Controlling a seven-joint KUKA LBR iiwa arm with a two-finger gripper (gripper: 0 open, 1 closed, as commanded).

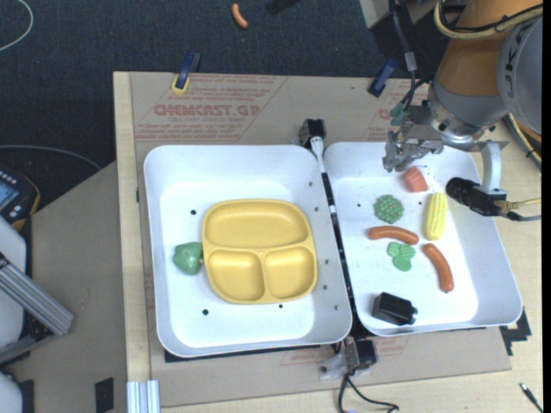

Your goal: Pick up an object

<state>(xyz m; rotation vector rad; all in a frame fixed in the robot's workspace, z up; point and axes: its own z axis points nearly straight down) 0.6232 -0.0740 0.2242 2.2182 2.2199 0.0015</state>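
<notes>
Reaching step: fingers (403, 159), grip state unclear, hover just beside the small orange piece (417, 179); next, descend onto it.

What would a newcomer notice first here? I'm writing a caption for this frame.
The big yellow divided plate in the left bin, a green lump at its left edge. Then the right bin's toy food: corn, two sausages, greens, with the tool hovering at its far edge.

Grey arm (525, 50) with a glossy orange band — dark cables looping beside it — ending in a metal tool (403, 155).
</notes>
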